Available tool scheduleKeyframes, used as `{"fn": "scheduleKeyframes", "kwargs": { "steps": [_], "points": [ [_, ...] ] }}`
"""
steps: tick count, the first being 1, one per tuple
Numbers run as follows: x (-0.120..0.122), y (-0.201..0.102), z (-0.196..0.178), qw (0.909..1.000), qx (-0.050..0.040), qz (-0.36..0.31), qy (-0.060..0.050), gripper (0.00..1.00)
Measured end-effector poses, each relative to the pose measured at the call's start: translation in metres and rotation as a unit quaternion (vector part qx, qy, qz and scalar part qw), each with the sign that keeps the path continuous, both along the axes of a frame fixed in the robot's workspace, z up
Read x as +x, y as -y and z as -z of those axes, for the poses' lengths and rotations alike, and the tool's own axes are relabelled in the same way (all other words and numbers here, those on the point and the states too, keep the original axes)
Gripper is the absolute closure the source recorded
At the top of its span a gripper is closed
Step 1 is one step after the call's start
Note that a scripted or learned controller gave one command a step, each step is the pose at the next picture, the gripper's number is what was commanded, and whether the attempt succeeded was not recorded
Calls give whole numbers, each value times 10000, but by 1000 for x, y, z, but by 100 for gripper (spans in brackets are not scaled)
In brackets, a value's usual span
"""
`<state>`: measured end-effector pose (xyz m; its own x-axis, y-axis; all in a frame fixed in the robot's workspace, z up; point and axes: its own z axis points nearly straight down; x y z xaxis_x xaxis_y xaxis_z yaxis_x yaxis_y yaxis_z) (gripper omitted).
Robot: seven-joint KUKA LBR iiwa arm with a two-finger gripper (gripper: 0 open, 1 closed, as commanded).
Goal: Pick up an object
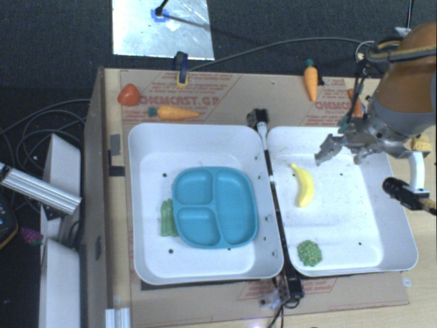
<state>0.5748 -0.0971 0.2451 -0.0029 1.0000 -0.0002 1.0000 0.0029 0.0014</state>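
Observation:
A yellow banana (304, 185) lies in the right bin (392, 241), near its left wall. A green knobbly ball (309, 253) rests close to that bin's front edge. My gripper (341, 153) hangs over the back of the right bin, up and to the right of the banana. Its fingers are open, with nothing between them. In the left bin (147, 156) sit a blue divided plate (215, 207) and a small green piece (167, 218) against the plate's left side.
On the cardboard behind the bins lie an orange carrot (174, 113), a red-orange tomato-like toy (128, 95) and a second carrot (311, 82). A clamp (181, 69) stands at the back edge. A foil sheet (162, 19) lies beyond the bench.

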Motion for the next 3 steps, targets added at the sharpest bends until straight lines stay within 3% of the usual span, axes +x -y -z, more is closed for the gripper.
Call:
{"fn": "scheduleKeyframes", "kwargs": {
  "steps": [1, 2, 3],
  "points": [
    [32, -11, 76, 10000, 0, -3, -8, 0],
    [43, -6, 161, 10000, -1, 10, -2, 0],
    [44, -6, 150, 10000, -4, 3, 12, 100]
  ]
}}
